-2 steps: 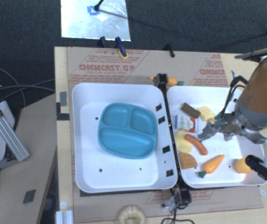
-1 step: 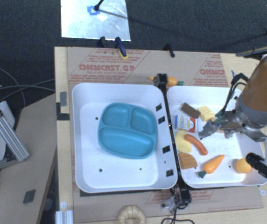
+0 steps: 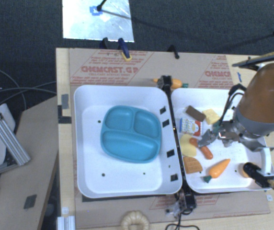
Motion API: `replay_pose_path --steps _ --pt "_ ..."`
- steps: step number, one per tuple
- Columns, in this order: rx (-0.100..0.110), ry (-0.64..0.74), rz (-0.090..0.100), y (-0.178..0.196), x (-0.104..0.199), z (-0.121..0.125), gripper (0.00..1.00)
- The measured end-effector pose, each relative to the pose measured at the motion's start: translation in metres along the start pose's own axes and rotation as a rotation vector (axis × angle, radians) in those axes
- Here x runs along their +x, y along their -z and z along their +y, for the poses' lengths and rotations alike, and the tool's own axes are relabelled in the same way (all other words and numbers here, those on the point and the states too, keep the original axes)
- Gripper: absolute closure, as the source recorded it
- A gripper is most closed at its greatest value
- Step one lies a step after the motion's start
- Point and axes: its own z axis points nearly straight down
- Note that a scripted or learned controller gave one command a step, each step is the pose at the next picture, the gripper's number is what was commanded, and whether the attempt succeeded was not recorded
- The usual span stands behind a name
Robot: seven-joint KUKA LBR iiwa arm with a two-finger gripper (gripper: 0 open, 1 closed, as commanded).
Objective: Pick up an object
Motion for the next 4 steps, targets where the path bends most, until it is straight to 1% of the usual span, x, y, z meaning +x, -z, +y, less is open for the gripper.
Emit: replay_pose_path --steps 1,2,3,4 --pt "0.002 -0.001 0.001 -0.063 0.000 -0.001 0.00" --pt "-0.002 -0.001 0.001 -0.084 0.000 0.000 0.00" --pt "-0.006 0.000 0.001 -0.072 0.001 0.001 1.00" --pt "-0.008 0.001 -0.002 -0.020 0.000 -0.007 1.00"
